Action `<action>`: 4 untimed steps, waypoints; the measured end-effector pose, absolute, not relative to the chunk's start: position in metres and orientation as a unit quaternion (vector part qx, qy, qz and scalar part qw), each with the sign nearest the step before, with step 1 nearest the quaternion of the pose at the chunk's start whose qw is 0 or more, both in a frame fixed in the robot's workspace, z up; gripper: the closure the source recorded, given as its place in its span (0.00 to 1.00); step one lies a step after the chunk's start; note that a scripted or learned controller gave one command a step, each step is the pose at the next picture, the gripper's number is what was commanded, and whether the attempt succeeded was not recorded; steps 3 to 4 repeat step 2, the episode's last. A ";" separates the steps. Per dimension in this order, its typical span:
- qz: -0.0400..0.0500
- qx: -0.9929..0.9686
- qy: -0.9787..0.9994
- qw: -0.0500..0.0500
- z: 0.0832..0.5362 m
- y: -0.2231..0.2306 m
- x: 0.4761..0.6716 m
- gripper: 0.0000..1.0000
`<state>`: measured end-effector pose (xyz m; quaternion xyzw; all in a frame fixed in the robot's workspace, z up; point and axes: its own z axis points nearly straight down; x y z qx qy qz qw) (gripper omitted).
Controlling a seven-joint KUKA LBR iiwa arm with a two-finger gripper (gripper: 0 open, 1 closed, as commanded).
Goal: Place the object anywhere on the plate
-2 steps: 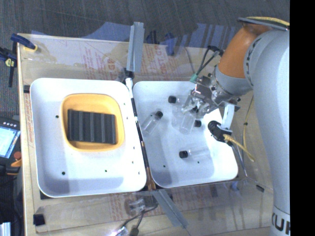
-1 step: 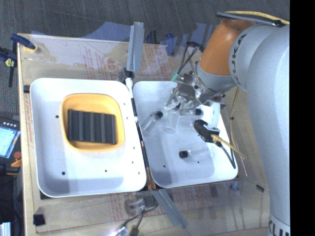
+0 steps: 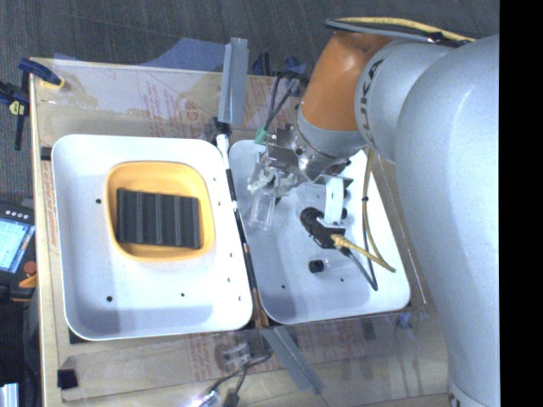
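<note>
Small dark object (image 3: 316,265) on right bin (image 3: 288,299) floor, long axis unclear; gripper (image 3: 263,195) fingers apart

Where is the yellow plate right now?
The plate lies in the left bin, toward its far side, with a dark ribbed block on it. The gripper is over the right bin.
</note>
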<state>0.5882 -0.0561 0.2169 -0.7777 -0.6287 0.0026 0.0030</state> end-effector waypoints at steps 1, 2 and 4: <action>0.003 -0.712 -0.703 0.004 0.215 -0.002 0.589 1.00; 0.003 -0.712 -0.702 0.003 0.215 -0.003 0.589 0.00; 0.003 -0.712 -0.702 0.003 0.215 -0.003 0.589 0.00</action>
